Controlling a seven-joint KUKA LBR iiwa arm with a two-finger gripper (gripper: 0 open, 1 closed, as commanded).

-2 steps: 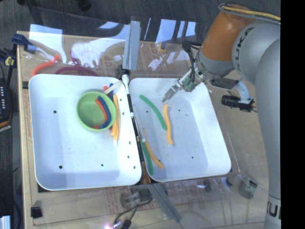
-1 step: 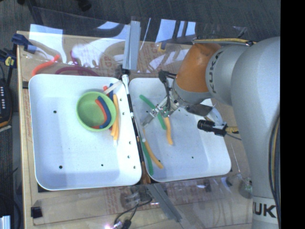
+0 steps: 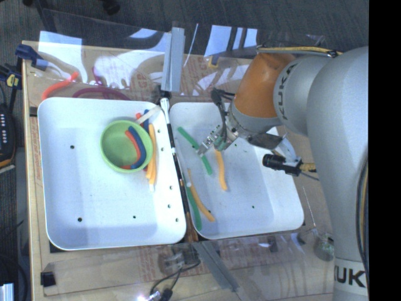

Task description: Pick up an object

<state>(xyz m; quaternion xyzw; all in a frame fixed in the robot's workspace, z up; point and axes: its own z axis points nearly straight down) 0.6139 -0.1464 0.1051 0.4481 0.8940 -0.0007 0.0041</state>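
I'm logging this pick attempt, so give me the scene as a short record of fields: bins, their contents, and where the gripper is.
left bin: green bowl holding red and blue curved pieces; orange sticks beside it
right bin: green sticks, orange stick, another orange stick near the left wall
gripper: low over the right bin, at the green sticks
grasp: cannot tell
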